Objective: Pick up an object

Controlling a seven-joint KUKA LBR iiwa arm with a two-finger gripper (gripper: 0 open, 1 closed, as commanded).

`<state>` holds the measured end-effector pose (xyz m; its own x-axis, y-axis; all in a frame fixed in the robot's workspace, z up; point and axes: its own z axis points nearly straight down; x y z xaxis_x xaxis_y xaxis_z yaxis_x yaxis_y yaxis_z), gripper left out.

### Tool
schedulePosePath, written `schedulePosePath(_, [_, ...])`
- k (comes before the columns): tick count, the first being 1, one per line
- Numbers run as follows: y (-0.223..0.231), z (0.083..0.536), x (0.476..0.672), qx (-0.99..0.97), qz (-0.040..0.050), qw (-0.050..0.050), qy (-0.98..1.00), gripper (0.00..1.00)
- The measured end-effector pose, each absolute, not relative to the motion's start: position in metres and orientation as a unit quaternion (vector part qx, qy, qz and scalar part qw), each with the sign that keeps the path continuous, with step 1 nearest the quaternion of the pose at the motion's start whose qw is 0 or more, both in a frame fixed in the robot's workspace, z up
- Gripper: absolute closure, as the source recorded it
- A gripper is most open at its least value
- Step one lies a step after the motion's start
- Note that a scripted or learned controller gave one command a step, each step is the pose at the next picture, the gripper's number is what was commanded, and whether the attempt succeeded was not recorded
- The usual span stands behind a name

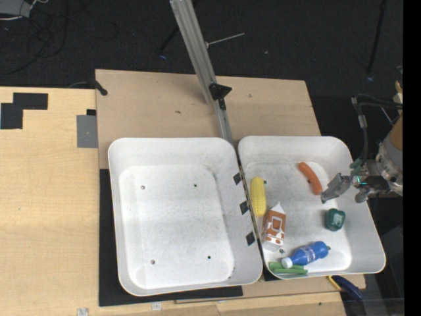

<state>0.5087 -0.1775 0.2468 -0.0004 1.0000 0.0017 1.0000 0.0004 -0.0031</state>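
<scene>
Spanning the middle of the view, the worktop (pixel 164 107) carries two shallow white bins side by side. Left bin (pixel 174 212): bare white floor with a few dark dots. Right bin (pixel 289 153): holds every loose object.

Arm comes in from 3 o'clock, low over the right bin's right rim. End effector (pixel 346 188) sits just inside that rim, at about 3 o'clock of the bin. One dark finger (pixel 334 186) points toward the bin centre; a second part shows nearer the wrist. Fingers look parted, nothing visible between them.

A grey metal rail (pixel 197 58) slants down from 12 o'clock to the seam between the bins.

Objects in the right bin, largest first:
- Blue bottle (pixel 309 253), lying on its side at 6 o'clock of the bin, white cap toward the left.
- Corn cob (pixel 258 196), yellow, lying along the left wall at 9 o'clock.
- Small carton (pixel 274 225), orange and white, just below the corn, tilted.
- Orange sausage-shaped piece (pixel 310 176), right of centre, just left of the dark finger, apart from it.
- Green stick (pixel 287 268), flat along the front wall, under the bottle's cap end.
- Teal cup-like piece (pixel 335 219), at 4 o'clock of the bin, just below the end effector, not touching it.
</scene>
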Motion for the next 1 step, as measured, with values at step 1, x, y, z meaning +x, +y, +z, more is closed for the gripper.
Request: schedulePosePath(1, [-0.1780,0.2469,0.5086,-0.708,0.0005,0.001,-0.707,0.00])
